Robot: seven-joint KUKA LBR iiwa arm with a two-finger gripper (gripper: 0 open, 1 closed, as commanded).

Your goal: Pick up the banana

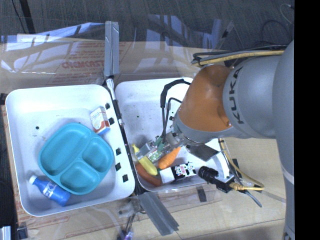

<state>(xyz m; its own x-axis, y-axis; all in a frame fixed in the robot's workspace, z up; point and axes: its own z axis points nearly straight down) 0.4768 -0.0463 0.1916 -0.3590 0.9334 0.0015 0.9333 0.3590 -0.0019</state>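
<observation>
The yellow banana (146,162) lies at the front left of the right bin (135,101), partly hidden among other items. My gripper (158,147) reaches down just above and to the right of it, under the orange wrist band. An orange carrot (170,156) lies right beside the gripper, touching the banana's far end. The arm's bulk hides the right part of this bin.
A brown-red sausage-like item (148,176) and a black-and-white carton (181,171) lie along the right bin's front wall. The left bin (30,101) holds a blue divided plate (76,157), a small carton (99,119) and a blue bottle (50,190).
</observation>
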